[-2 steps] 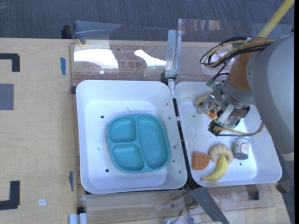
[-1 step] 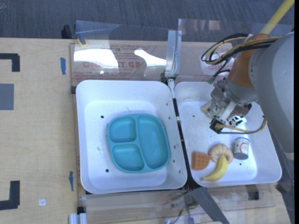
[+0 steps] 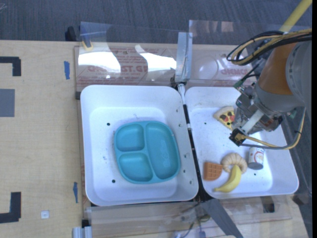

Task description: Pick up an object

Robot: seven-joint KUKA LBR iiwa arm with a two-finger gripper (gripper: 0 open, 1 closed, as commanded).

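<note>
The pizza slice (image 3: 225,116) lies flat in the right bin (image 3: 285,185), near the wall it shares with the left bin (image 3: 94,108), and the gripper (image 3: 246,112) hangs just beside it. Whether the gripper is spread or closed I cannot tell. To my eye it should centre over the slice and come straight down, since so flat a piece gives little edge to catch. The croissant (image 3: 233,159), banana (image 3: 231,181) and waffle (image 3: 213,171) crowd together nearer the front. The left bin holds a teal plate (image 3: 146,151).
</note>
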